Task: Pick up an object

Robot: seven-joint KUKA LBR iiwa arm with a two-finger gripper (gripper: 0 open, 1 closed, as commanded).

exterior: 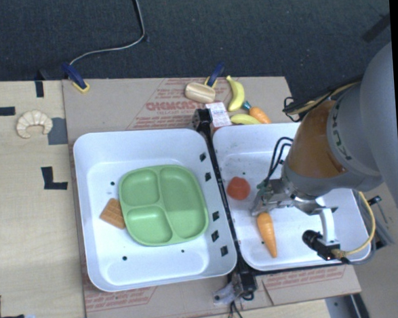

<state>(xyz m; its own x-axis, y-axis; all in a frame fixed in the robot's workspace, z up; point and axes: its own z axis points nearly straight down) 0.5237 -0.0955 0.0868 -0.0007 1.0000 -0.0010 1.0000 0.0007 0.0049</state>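
Carrot (pixel 266 234), orange and tapered, lies in the right bin (pixel 354 242) near its front wall, thick end up toward the pincer (pixel 268 201) and tip pointing to the front rim. A small red tomato-like ball (pixel 238 188) sits just beside the pincer, close to the divider between the bins.

My guess is that the main risk is a glancing grasp. The pincer hangs over the carrot's blunt top, not its middle, so closing there could squeeze the rounded end out and send the carrot sliding toward the bin wall. The red ball is near enough to be nudged or caught instead.

Whether the pincer is spread or closed cannot be told; the wrist and its cables hide that part. Nothing is visibly held, and contact with the carrot's top is unclear.

The left bin (pixel 97 264) holds a green divided plate (pixel 164 205).
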